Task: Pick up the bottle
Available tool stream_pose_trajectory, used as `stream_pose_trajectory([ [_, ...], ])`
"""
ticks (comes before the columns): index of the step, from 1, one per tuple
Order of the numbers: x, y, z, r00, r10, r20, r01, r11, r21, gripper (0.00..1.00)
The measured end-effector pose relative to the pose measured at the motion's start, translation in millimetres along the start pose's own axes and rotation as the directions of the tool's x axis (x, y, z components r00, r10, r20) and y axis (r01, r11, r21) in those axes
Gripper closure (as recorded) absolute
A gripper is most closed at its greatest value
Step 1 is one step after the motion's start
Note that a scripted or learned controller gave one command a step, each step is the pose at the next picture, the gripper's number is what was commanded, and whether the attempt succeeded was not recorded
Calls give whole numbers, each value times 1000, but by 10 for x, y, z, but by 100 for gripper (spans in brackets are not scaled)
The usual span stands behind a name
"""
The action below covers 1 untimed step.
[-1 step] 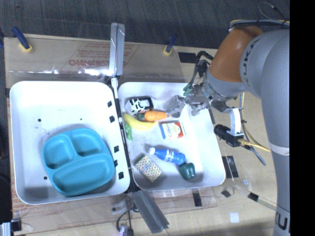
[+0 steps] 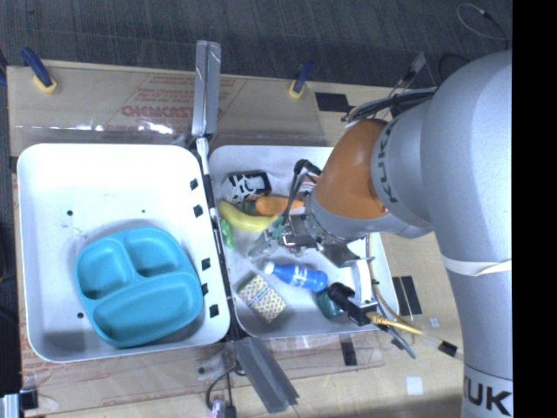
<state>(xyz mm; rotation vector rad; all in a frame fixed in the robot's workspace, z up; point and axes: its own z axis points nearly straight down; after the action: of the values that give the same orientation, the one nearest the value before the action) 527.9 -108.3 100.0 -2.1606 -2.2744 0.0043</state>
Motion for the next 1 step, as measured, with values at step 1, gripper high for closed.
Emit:
stream_pose_trajectory([
  [1,-140,-527,91,998,70,0,-70,998,-2,0],
])
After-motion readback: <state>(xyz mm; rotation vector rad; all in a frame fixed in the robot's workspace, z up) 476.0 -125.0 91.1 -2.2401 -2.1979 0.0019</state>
